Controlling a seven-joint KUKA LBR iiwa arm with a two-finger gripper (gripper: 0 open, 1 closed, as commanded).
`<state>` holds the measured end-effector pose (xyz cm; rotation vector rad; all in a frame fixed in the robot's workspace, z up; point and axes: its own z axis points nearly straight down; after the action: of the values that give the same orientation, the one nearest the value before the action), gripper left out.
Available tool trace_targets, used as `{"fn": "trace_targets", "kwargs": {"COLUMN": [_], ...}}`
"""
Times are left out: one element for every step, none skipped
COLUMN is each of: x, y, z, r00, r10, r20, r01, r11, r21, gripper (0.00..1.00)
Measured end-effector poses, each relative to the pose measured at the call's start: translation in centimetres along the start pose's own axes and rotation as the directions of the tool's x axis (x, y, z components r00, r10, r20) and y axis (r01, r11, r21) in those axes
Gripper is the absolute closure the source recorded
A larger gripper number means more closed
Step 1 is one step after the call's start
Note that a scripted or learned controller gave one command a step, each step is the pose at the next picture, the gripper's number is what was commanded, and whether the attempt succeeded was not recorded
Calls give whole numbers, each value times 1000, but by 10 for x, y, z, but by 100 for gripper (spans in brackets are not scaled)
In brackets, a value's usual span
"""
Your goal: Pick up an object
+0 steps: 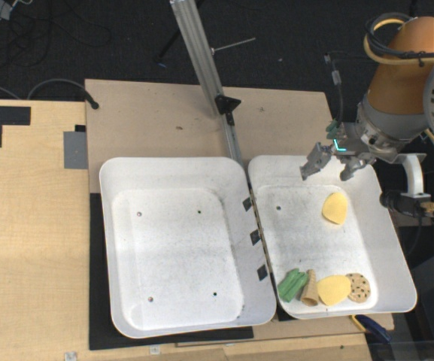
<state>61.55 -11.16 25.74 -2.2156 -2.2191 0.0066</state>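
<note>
Nearest the camera, along the near edge of the right bin (397, 295), a small cluster of objects lies in a row. A green piece (292, 284) sits leftmost, angled toward the bin's near left corner. Just beside it is a tan cone-shaped piece (309, 288), which touches a yellow rounded piece (334, 289). To the right of that, touching it, lies a round cookie with dark chips (358, 287), toward the near right corner.

Farther back in the same bin, well apart from the cluster, a second yellow piece (335, 208) rests alone toward the right edge, about midway along the bin's depth.

The left bin (119, 179) stands side by side with the right one, their inner rims touching, with small black clips along the seam. Both bins sit on a tan board (141, 119), whose far part shows bare beyond them.

Above the far edge of the right bin hangs the gripper (329, 166), reaching in from the right on the arm (401, 74) with its orange band. Its two fingers stand apart, with nothing between them. It hovers beyond the lone yellow piece, near it but not touching.

From the seam at the bins' far edge, a slanted aluminium rail (201, 59) rises toward the far side of the board.
</note>
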Motion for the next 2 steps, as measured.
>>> {"fn": "trace_targets", "kwargs": {"x": [0, 6], "y": [1, -1], "z": [-2, 61], "r00": [1000, 1000], "r10": [1, 1], "r20": [0, 0], "r01": [-1, -1], "r11": [1000, 1000], "r21": [-4, 2], "gripper": [0, 0]}}
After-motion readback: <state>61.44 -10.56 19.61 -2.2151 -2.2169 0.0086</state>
